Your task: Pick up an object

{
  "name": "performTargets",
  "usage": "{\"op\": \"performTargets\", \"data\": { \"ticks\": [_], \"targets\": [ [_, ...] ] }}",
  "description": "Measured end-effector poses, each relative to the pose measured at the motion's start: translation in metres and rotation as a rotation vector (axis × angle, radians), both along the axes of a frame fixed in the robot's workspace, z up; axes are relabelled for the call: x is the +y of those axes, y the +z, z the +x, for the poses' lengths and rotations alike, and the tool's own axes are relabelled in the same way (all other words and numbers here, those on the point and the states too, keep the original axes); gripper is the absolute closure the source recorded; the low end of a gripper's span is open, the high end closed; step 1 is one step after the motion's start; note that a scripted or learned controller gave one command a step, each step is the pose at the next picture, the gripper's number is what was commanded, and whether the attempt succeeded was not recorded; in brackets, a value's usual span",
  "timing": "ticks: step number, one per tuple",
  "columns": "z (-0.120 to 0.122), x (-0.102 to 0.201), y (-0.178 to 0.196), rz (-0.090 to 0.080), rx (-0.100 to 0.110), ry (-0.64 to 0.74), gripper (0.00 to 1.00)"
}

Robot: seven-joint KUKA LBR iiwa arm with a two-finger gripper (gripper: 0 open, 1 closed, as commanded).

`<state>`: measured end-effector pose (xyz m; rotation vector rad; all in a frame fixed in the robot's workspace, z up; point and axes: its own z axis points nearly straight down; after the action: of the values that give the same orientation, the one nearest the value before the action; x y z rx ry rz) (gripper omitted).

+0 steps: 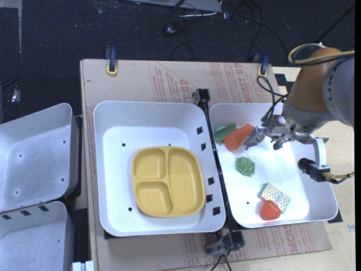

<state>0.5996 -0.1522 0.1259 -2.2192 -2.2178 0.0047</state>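
An orange carrot [239, 138] lay in the right bin [321, 205] near its back-left corner, long axis slanting toward the gripper [265, 138], which hovered just right of its tip, jaws apparently spread, gripping nothing.

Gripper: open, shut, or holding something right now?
Gripper: cannot be told; it sits low in the right bin beside the orange carrot, with nothing visibly between its fingers.

The cardboard-topped bench [169, 72] bears two white bins, left bin [107, 151] and right bin [316, 202], side by side.
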Motion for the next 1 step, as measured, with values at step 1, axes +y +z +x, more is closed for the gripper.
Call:
{"op": "performTargets", "data": {
  "ticks": [1],
  "targets": [
    [-0.0005, 0.0007, -0.0358, 0.0, -0.001, 0.0, 0.0]
  ]
}}
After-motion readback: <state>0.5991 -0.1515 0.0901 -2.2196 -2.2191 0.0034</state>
